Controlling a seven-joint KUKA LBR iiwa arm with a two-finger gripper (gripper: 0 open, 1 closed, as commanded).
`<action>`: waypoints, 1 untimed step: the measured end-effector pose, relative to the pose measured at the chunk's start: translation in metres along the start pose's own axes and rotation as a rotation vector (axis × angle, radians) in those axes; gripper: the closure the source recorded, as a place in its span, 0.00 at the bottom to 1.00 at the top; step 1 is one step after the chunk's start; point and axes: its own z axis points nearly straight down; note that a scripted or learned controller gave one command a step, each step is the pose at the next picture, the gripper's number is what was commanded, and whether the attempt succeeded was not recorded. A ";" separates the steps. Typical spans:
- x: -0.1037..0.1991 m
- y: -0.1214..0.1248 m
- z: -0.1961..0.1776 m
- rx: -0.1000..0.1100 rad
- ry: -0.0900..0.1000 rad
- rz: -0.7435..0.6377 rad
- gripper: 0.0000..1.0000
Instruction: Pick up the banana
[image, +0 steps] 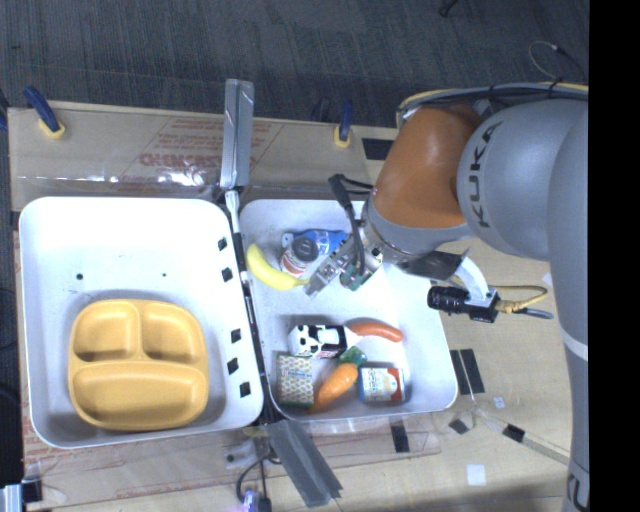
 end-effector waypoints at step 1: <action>0.000 0.000 0.000 0.000 0.000 -0.001 0.00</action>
